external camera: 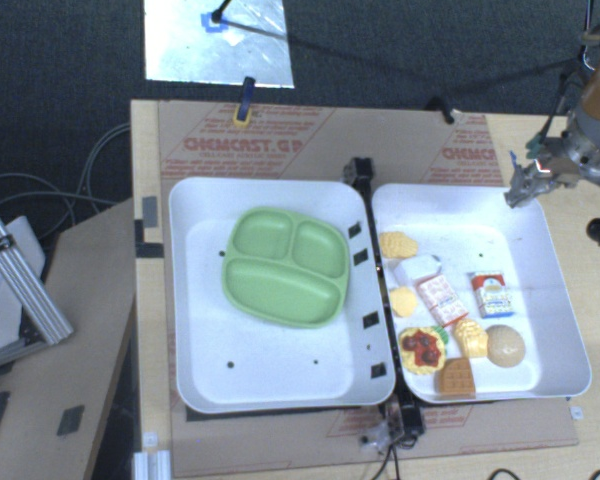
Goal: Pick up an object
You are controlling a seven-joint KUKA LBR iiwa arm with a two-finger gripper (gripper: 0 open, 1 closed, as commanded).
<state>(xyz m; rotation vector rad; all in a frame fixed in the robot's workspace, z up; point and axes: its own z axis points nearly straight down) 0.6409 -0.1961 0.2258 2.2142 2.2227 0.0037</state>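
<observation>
Nearest you, a waffle (456, 377) sits at the right bin's (555, 268) front edge, toy foods clustered behind it. Farther back, over that bin's far right corner, the gripper (523, 190) hangs; you cannot tell its fingers' spread, and the arm (595, 138) is cut off.

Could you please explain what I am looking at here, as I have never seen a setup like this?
This is one camera fixed above a bench, looking down at a slant. A robot arm reaches in from the right; its gripper hangs over the far corner of the right bin, with nothing visibly held. That bin holds small toy foods, such as a waffle, a small red carton and a round bun. The left bin holds a green divided plate.
</observation>
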